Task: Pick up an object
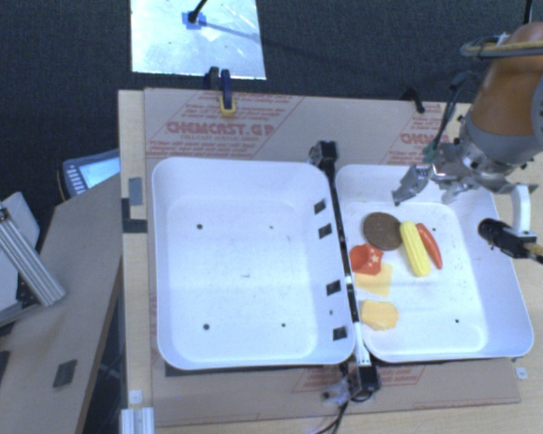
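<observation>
Several toy foods lie in the right bin (489,333): a brown round patty (382,231), a yellow corn cob (414,248), a red chili pepper (429,244), a red tomato-like piece (366,259), a pale yellow cheese slice (375,281) and an orange-yellow chunk (379,315). My gripper (429,183) hangs above the far edge of the right bin, up and to the right of the patty. Its fingers stand apart with nothing between them.
The left bin (244,260) sits beside the right one, with black clips (326,206) along the shared rim. A black fitting (500,233) juts over the right bin's right rim. A yellow-handled clamp (226,93) grips the board's far edge.
</observation>
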Robot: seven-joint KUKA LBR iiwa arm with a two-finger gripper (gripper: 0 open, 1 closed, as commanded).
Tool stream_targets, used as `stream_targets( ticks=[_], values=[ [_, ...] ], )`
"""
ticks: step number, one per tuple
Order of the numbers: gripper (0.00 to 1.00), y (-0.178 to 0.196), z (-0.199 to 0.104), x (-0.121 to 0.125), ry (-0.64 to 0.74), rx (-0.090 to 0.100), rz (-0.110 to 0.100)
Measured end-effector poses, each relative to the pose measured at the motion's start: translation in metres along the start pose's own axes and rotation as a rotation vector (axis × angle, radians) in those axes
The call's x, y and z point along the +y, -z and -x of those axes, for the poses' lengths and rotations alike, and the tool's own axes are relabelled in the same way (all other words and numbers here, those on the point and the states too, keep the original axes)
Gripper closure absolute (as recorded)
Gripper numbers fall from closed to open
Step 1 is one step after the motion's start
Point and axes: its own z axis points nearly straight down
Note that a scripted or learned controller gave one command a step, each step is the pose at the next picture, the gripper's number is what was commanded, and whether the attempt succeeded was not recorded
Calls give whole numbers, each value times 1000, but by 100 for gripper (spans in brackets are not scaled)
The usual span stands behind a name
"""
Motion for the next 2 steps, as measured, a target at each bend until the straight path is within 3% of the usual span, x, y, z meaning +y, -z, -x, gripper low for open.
stream_targets(
  ticks=[1, 2],
  values=[
    [0, 89, -36, 5, 6, 0, 10],
    [100, 94, -34, 4, 6, 0, 5]
  ],
)
